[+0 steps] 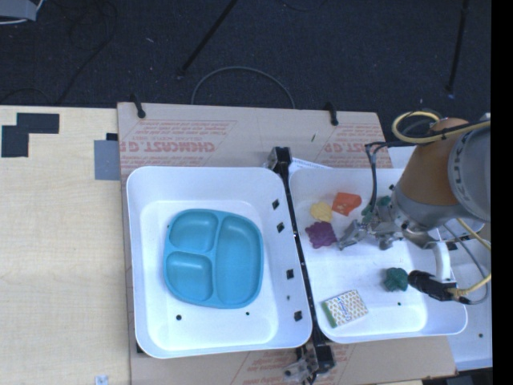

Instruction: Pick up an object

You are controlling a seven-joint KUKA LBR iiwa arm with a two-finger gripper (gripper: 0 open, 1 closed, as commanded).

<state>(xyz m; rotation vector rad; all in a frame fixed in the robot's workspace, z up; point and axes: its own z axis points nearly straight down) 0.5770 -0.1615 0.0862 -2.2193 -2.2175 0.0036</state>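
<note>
The right bin (449,318) holds several small objects. A purple lump (321,233) lies near its left wall, with a yellow piece (321,211) and an orange piece (346,203) just behind it. A dark green lump (394,278) sits toward the front right. A patterned flat block (345,307) lies at the front. My gripper (351,236) hangs low over the middle of this bin, pointing left, just to the right of the purple lump. I see nothing held in it.
The left bin (152,191) holds a blue divided plate (214,257). A black divider (292,247) runs between the two bins. The arm's grey and orange wrist (437,183) covers the right bin's back right corner.
</note>
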